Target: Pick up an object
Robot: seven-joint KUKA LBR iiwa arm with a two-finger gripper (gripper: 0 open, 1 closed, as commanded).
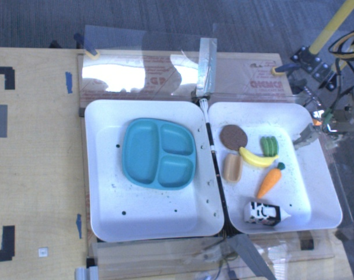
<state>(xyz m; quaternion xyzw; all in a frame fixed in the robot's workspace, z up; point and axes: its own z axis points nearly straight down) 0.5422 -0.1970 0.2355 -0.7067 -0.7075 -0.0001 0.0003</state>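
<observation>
Honestly, not much of the arm could be made out. At the right edge of the frame, a grey gripper [308, 134] poked in over the upper right corner of the right bin [317, 212], low and slanting toward the bin's middle. Its upper part was lost in a clutter of cables and dark hardware, with a small orange glint just above it. From that angle I could not tell whether the gripper was open or closed. It sat well apart from the toys.

The things to pick from all lay in the right bin. A brown round disc [233, 136] sat at the upper left, and just below it a tan bread roll [232, 167]. A yellow banana [256, 158] curved between them, with its tip touching the disc. A green pod-like piece [269, 146] lay just beside the banana's right end; it was too small to name surely. An orange carrot [269, 181] slanted below that. A black-and-white carton [262, 212] lay on its side near the bin's lower edge, its print unreadable.

In the left bin [101, 174] a teal divided plate [158, 153] lay flat. Glare washed out the clear sheet [142, 69] behind both bins.
</observation>
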